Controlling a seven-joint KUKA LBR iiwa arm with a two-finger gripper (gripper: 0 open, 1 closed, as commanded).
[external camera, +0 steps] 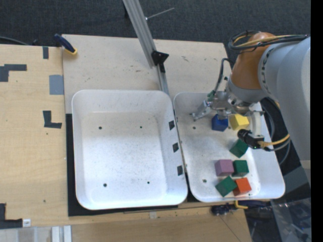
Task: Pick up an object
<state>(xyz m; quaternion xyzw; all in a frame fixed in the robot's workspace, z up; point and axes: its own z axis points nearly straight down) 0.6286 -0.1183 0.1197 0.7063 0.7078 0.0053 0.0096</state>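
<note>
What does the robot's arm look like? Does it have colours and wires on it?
The arm is fat, round and smooth, mostly light grey, with a shiny orange band near its wrist. Black cables loop over the top. Its gripper is small, made of grey metal, with a speck of green.
</note>
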